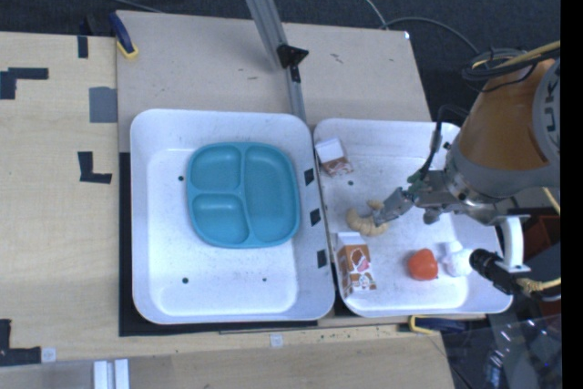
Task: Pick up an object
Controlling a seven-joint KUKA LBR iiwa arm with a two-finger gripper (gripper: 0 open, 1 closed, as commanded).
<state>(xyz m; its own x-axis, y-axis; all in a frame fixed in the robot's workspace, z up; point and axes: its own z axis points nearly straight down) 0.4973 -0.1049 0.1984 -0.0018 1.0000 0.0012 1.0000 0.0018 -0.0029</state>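
Objects lie scattered in the right bin (401,134): a pale yellow curved piece (363,221) sits right at the gripper (387,209) tip, touching or nearly so, though whether the fingers are apart or together cannot be told. Beyond the tip, toward the bin's far corner, is a small box (332,156); below it are a carton (356,266) and an orange ball (422,264). Further left, the other bin (155,196) holds a blue divided plate (243,194).
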